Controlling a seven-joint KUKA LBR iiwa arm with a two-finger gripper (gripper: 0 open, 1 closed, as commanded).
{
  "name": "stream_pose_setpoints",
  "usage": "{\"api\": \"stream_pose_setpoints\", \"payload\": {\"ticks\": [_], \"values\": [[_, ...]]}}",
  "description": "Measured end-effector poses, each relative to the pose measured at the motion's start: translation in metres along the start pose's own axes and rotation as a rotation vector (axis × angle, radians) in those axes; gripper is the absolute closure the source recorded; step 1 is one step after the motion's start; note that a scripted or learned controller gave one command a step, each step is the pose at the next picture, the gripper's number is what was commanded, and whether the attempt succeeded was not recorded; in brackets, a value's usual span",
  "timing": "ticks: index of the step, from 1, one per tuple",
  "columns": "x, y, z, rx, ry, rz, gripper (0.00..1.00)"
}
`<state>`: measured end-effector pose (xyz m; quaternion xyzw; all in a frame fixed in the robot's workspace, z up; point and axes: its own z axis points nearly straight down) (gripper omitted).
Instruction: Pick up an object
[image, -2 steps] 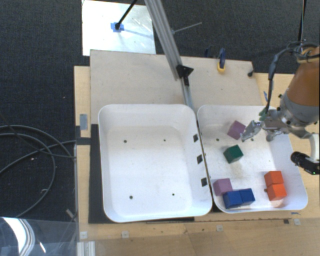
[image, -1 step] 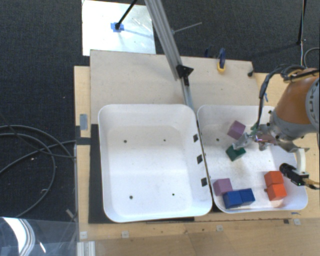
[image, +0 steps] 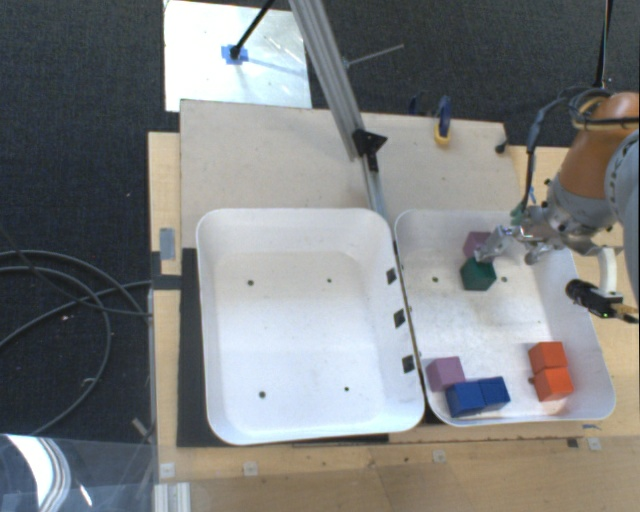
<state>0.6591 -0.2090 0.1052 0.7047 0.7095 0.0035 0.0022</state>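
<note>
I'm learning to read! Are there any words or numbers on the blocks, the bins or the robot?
No text can be read anywhere.
Blocks: the green block, blue block and orange block have plain faces.
Bins: the left bin and right bin carry only small dark dots.
Robot arm: no readable label.

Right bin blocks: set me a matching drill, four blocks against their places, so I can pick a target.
Things:
1. green block
2. orange block
3. blue block
4. purple block

Places:
A. near right corner of the right bin
B. near edge, just right of the purple block
C. far half of the bin, close to the hand
D. near left corner, next to the divide between the bins

Pairs: 1-C, 2-A, 3-B, 4-D
</note>
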Motion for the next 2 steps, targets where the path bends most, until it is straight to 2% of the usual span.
{"api": "stream_pose_setpoints", "payload": {"ticks": [1,2], "values": [[0.004,0.017,0.002,0.053,-0.002,0.001,0.00],[0.025,0.024,0.008,0.072,0.008,-0.004,0.00]]}}
